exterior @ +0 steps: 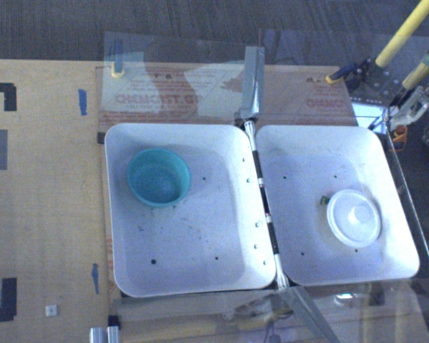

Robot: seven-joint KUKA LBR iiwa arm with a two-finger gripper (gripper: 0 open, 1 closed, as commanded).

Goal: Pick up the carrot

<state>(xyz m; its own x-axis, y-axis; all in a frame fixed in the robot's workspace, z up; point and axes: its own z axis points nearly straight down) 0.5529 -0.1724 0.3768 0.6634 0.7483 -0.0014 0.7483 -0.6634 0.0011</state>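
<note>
**Tabletop stock, two white bins**

Camera view:
- Tan tabletop (43, 213): black corner marks at the left edge, a blue tape strip (82, 102) far left.
- Left bin (200, 263): one teal bowl (158, 177), upright, in the far-left part.
- Right bin (307, 256): one white round dish (353, 217), right of centre, with a small greenish bit (324, 201) at its left rim, too small to identify.
- Yellow pole (407, 26): slanted, far right corner.
- Carrot: position cannot be told.
- Claw: open or closed cannot be told.

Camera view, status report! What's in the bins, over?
Left bin: teal bowl, upright. Right bin: white round dish, small green bit at its left edge. Over.
</note>
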